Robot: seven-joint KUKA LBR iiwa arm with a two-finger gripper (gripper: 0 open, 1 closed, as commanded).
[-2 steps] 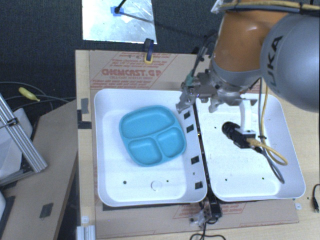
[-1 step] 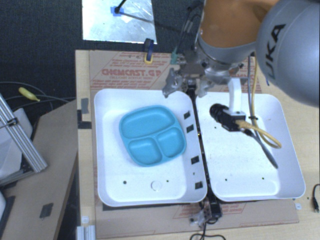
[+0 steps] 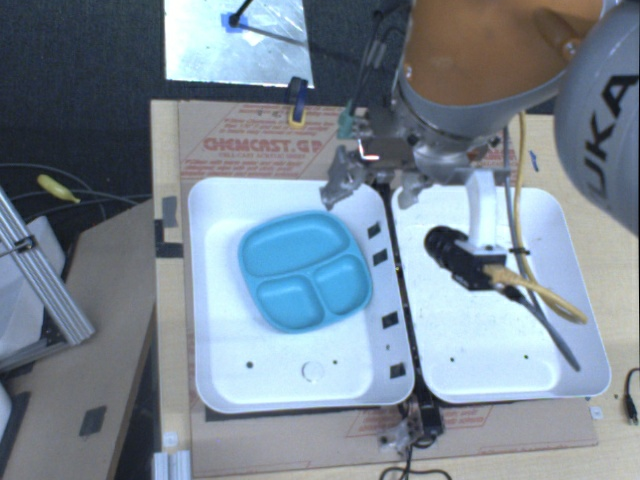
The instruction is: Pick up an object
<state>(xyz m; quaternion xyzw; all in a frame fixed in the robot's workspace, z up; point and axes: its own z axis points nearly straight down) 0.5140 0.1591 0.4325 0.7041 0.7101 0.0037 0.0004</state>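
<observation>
A light blue divided plate (image 3: 303,271) with three compartments lies flat in the left white bin (image 3: 225,368), a little above its middle. My gripper (image 3: 372,190) hangs over the far end of the seam between the two bins, just beyond the plate's upper right corner. Its two fingers (image 3: 337,186) are spread apart with nothing between them. The grey and orange arm covers the upper part of the right bin (image 3: 500,373).
Both bins rest on a brown cardboard sheet (image 3: 250,138). Small black clips (image 3: 390,320) run along the seam between the bins. A shiny foil sheet (image 3: 235,28) lies behind the bench. An aluminium frame (image 3: 40,288) stands at the left.
</observation>
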